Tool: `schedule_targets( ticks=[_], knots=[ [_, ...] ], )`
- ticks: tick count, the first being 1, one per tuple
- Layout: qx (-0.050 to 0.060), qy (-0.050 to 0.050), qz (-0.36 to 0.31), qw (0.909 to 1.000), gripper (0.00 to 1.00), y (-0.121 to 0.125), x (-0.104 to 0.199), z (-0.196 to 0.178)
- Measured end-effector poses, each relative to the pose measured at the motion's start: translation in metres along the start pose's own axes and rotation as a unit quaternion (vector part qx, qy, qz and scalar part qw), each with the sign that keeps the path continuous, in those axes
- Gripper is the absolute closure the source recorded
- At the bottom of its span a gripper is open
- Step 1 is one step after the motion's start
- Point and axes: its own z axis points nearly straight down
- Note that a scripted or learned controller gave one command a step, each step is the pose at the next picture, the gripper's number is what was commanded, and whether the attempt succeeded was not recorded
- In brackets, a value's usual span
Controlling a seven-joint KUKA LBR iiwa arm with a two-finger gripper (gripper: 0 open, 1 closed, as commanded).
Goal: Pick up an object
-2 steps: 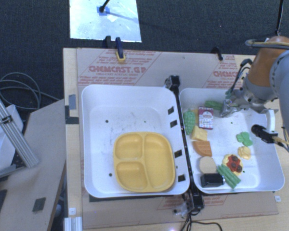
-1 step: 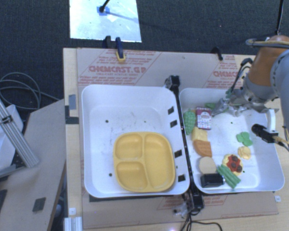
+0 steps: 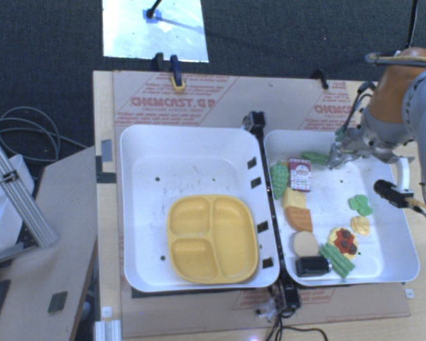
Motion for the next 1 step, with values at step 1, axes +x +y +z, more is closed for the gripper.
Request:
schedule_targets(
  ticks=[1],
  knots=[
    [0.001, 0.002, 0.004, 1.0, 1.0, -0.1023, 0.022, -0.1213]
  ],
)
